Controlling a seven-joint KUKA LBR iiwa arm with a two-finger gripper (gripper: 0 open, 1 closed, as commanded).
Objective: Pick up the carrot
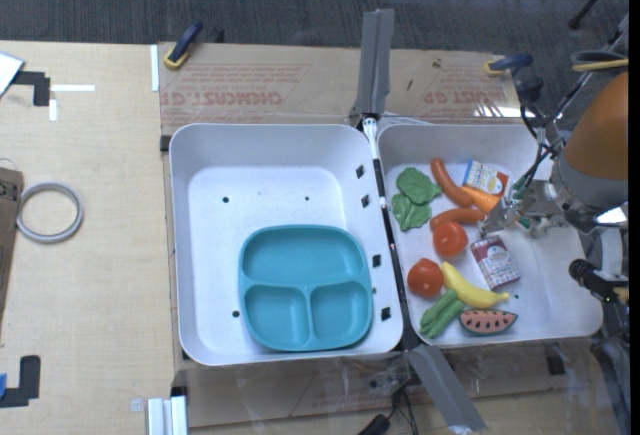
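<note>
A cardboard-covered bench (300, 83) beside a pale wooden table (80, 223) carries two shallow white bins set side by side, with grey carpet beyond. The left bin (200, 183) holds a teal divided plate (305, 286) lying flat toward its near edge. The right bin (560, 308) is crowded with play food: the carrot (462, 190) lies at a slant near the far side, its tip pointing up and left, just beside a small printed carton (484, 175). Two green leaves (413, 197) lie to its left, a second orange piece (457, 217) just below it, then two red tomatoes (438, 258), a yellow banana (472, 289), a green pod (440, 315), a watermelon slice (488, 321) and a red packet (495, 262). The arm (600, 138) reaches in from the right, and its gripper (497, 217) sits low in the right bin, right next to the carrot's thick end; whether the grip is closed or slack cannot be told. A roll of tape (46, 212) rests on the wooden table.
</note>
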